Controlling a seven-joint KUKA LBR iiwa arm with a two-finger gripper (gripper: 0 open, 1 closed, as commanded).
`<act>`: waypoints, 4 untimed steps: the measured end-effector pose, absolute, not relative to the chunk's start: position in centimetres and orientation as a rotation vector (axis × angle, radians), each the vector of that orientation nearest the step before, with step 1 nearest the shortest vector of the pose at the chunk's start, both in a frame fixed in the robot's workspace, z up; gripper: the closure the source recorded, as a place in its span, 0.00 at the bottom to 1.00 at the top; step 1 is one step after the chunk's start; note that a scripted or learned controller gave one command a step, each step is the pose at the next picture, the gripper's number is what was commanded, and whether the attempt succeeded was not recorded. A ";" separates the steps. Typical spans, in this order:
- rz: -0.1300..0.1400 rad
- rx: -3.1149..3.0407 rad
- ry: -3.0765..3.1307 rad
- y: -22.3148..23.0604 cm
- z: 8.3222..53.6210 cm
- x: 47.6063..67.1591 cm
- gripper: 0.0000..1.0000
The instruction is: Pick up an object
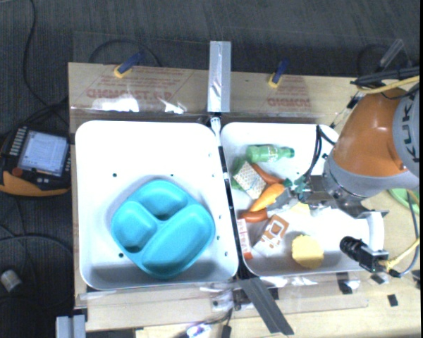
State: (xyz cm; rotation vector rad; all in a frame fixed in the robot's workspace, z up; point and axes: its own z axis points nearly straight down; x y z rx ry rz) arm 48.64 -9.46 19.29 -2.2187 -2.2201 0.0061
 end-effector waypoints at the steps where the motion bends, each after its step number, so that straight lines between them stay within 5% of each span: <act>1: 0.004 -2.144 -2.292 -12.6 11.9 54.2 0.00; 2: -0.009 -2.135 -2.311 -15.9 8.9 53.4 0.00; 3: -0.013 -2.136 -2.312 -15.8 9.9 53.5 1.00; 4: 0.004 -2.195 -2.246 -7.4 23.1 51.7 1.00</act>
